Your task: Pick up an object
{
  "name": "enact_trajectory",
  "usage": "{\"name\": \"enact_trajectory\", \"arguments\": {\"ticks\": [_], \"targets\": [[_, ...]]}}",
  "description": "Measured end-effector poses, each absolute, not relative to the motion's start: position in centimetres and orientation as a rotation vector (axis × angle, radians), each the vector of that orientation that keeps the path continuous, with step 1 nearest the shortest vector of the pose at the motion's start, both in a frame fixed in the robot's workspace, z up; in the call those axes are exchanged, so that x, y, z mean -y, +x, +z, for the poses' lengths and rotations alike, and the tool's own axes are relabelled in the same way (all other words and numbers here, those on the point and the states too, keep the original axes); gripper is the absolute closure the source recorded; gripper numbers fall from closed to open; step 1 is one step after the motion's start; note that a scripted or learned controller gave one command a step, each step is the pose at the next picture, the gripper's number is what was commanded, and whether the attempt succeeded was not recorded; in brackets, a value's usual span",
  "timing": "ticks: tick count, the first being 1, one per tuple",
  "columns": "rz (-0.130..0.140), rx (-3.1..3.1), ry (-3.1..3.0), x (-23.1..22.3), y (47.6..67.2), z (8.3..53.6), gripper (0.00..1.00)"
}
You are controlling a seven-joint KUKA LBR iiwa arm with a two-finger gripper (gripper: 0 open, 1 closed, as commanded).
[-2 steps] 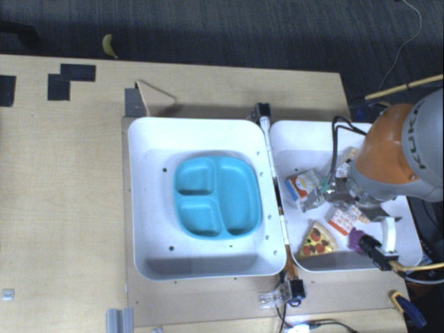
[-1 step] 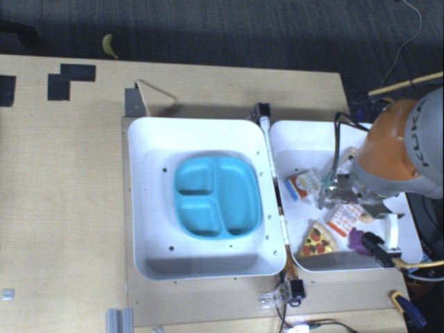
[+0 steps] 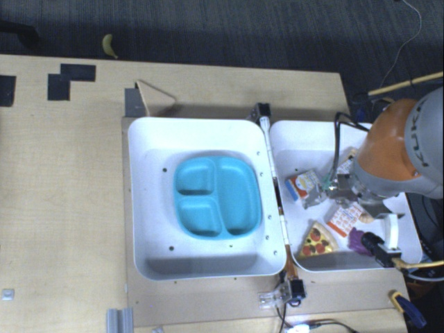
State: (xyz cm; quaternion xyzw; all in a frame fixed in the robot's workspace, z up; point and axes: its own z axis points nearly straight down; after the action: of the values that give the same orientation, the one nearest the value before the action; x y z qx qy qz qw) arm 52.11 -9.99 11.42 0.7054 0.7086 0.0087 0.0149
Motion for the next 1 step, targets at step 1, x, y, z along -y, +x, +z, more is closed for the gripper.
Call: {"name": "enact_trajectory", "arguments": {"ticks": [1], "targets": [[0.018, -2.203, 2.202, 8.69, 49.37, 9.08, 0.0]]}}
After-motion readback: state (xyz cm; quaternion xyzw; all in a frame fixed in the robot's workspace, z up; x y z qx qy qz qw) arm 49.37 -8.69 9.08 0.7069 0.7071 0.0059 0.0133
